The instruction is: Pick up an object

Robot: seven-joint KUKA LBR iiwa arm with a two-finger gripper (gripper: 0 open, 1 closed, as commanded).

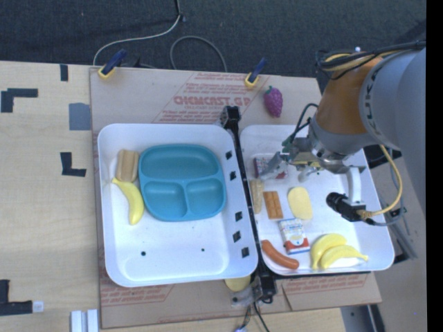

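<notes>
Crowding is the chief hazard in the camera view: the two-finger gripper (282, 159) on the grey arm with the orange band (346, 106) hangs over the far part of the right-hand shallow white bin (377, 185), where small things lie close together. I cannot tell how its fingers stand, and nothing shows between them. Coming down here, a finger could land on the edge of an item and push it aside, or catch two at once; the black divider strip (239, 185) between the bins lies close enough to be struck.

Taking the pale yellow oval piece (300, 203) as landmark: just beyond it, under the gripper, lies a small dark reddish wrapped object (264, 165), probably the nearest candidate for picking. Just beside the oval toward the divider lies a flat orange-brown cracker-like bar (273, 204), and a pale tan strip (257, 196) lies beyond that. Nearer the camera are a small white carton with red and blue print (293, 234), a red-brown toy sausage (279, 255) and a bunch of yellow toy bananas (334, 250).

The left-hand shallow white bin (173, 265) holds a teal plastic compartment tray (183, 182), a single yellow toy banana (131, 199) and a tan bread-like slice (127, 164). A purple toy grape cluster (274, 101) rests on the cardboard outside both bins.
</notes>
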